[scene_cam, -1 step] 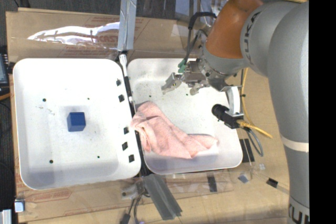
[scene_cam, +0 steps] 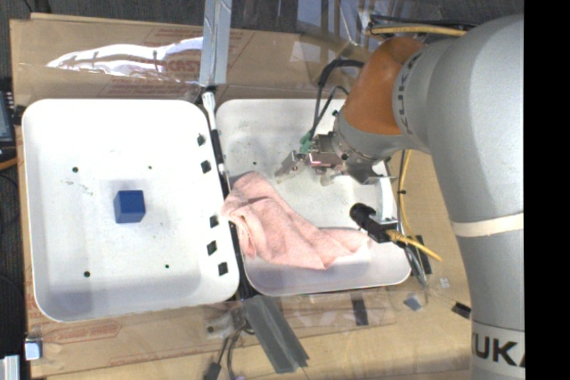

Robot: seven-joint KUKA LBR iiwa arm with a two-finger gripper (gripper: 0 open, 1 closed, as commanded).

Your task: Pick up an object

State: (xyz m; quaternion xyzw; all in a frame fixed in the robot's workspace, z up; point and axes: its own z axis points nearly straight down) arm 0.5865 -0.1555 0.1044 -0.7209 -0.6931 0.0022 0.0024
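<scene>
Gripper (scene_cam: pixel 298 163) hovered, jaw state unclear. Pink cloth (scene_cam: pixel 278 227) lay just below the jaws: soft, light, floppy. Pinch a raised fold.

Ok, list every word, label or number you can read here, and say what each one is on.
"UK": white letters, cut off by the frame, on the arm's grey base.
Red print on the cardboard behind the bins: blurred and under glare, not readable.
Red print on the cardboard's front edge: too small to read.
</scene>
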